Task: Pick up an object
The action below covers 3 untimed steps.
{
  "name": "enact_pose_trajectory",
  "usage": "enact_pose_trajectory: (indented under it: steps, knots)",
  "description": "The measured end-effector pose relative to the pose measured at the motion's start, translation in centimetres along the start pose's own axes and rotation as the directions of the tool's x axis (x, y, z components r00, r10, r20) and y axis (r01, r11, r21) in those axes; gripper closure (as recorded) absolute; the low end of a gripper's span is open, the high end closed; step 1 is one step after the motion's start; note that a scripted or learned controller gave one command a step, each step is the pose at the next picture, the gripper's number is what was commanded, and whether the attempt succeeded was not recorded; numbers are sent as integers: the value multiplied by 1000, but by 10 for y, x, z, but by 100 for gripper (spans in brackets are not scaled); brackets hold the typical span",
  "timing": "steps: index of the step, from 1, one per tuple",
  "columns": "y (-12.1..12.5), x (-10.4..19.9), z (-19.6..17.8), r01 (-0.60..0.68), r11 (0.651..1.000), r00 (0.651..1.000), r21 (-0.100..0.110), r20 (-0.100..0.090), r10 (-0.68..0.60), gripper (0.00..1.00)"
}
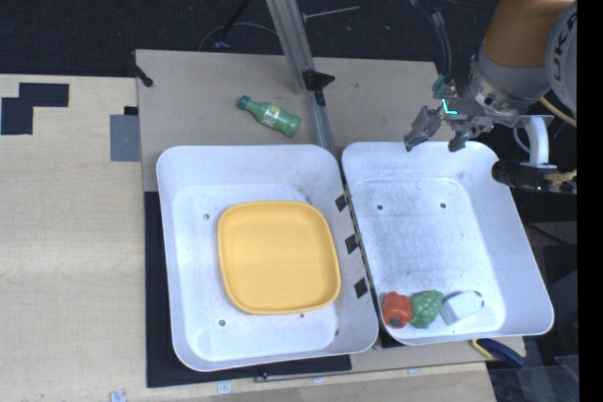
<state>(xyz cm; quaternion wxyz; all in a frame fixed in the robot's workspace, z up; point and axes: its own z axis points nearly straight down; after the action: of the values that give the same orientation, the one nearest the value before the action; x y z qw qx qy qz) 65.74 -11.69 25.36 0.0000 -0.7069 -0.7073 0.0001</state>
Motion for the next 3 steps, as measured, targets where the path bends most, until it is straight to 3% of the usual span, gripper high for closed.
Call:
enact_pose_trajectory:
  steps: [1,3]
  knots:
    - [0,0,0,0,1000,1000,0,0,0,0]
    - [3,11,103,1,1000,1000,4,-1,-1,0]
